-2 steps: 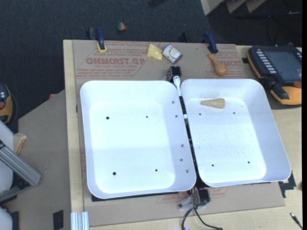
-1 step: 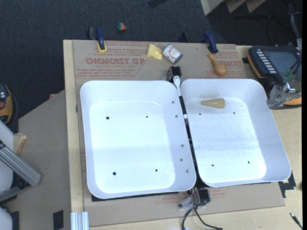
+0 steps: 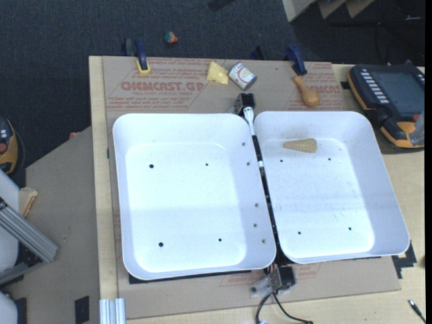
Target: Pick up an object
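Before the grasp: a tan cone-shaped object (image 3: 300, 145) lies near the far wall of the right white bin (image 3: 378, 181); I cannot tell my hand's state, and must next descend over it.

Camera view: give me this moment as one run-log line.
right bin: one tan cone-shaped object near far wall | left bin: bare floor | bench beyond bins: yellow piece, small can, wooden-handled tool

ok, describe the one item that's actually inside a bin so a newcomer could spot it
Start at the right-hand white bin. Near its far wall lies a small tan cone-shaped piece, flat on the floor, pointing left. It alone sits inside a bin; the yellow chunk and the wooden-handled tool lie outside, on the board beyond.
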Available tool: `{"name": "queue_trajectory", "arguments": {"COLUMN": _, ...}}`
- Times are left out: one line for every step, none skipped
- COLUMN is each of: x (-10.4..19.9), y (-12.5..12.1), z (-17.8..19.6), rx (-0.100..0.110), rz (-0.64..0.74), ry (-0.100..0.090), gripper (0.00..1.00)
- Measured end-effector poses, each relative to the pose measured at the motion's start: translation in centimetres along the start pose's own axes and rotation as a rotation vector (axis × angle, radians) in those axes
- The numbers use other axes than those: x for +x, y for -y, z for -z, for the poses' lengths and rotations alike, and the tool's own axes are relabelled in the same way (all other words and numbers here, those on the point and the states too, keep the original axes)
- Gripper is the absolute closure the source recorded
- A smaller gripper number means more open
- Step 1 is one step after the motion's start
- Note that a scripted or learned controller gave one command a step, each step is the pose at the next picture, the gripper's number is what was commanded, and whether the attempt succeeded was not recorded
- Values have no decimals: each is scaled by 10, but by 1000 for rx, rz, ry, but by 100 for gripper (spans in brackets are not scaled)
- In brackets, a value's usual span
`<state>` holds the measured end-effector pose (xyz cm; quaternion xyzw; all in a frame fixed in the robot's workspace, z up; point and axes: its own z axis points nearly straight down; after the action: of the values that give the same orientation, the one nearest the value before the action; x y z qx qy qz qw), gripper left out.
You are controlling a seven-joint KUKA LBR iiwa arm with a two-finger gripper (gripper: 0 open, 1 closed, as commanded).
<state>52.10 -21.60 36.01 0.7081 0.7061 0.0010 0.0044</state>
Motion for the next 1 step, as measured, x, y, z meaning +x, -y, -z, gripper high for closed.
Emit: {"name": "queue_trajectory", "arguments": {"x": -11, "y": 42, "z": 172, "rx": -14, "rz": 1, "ry": 5, "gripper": 100}}
